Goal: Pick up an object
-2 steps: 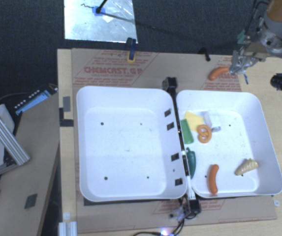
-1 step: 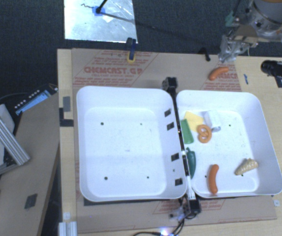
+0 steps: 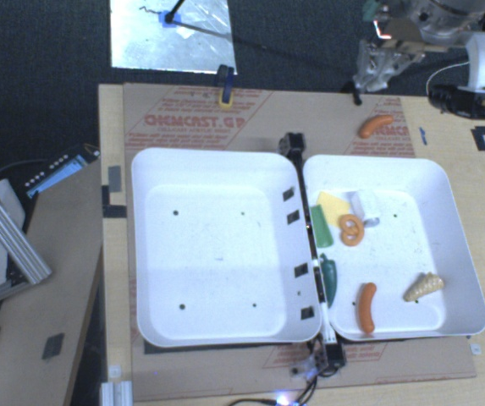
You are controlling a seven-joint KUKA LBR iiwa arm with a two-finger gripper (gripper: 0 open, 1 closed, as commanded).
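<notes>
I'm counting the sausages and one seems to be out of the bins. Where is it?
One sausage lies on the cardboard behind the right bin, just beyond its far rim and below the gripper. The other sausage lies inside that bin, near its front edge.

- The left bin [image 3: 217, 252] and the right bin [image 3: 445, 227] look like smooth white plastic with a soft sheen.
- The board [image 3: 191, 117] beneath them is matt brown cardboard with red print.
- The counter [image 3: 56, 311] shows a pale, matt wood-like face.
- The sheet [image 3: 170, 24] at the top is shiny and crinkled — foil or metal, hard to tell.
- The two sausages [image 3: 366, 306] [image 3: 376, 125] look glossy, like moulded plastic.
- The pretzel [image 3: 351, 229] appears smooth and slightly shiny.
- The gripper [image 3: 371, 79] is dull grey metal.
- The rail [image 3: 5, 235] at left is brushed metal.
</notes>
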